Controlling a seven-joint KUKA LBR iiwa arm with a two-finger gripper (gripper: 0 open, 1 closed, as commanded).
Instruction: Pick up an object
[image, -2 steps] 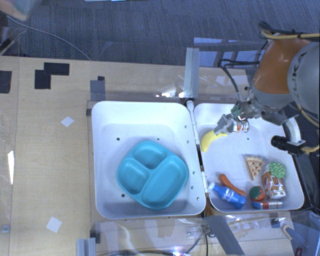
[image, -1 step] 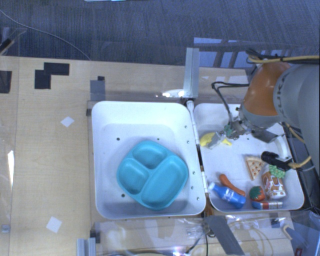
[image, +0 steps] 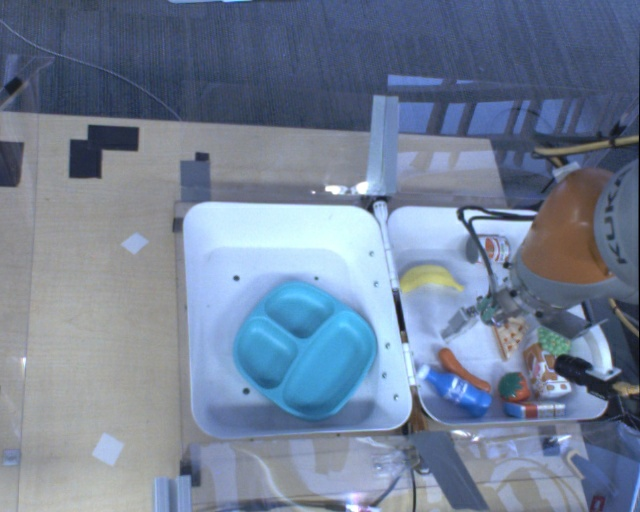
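From above, the gripper (image: 478, 315) hovers low in the right bin (image: 420, 235), jaws apart and holding nothing, just right of the banana (image: 430, 278) and beyond the carrot (image: 463, 368) and blue bottle (image: 455, 390). This looks like the approach; next it must descend and close on one item.

- Bright, even overhead light, slightly cool.
- Soft shadow beneath the blue plate (image: 305, 348).
- Small glare above it, by the metal post (image: 383, 146).
- Mildly soft focus throughout.
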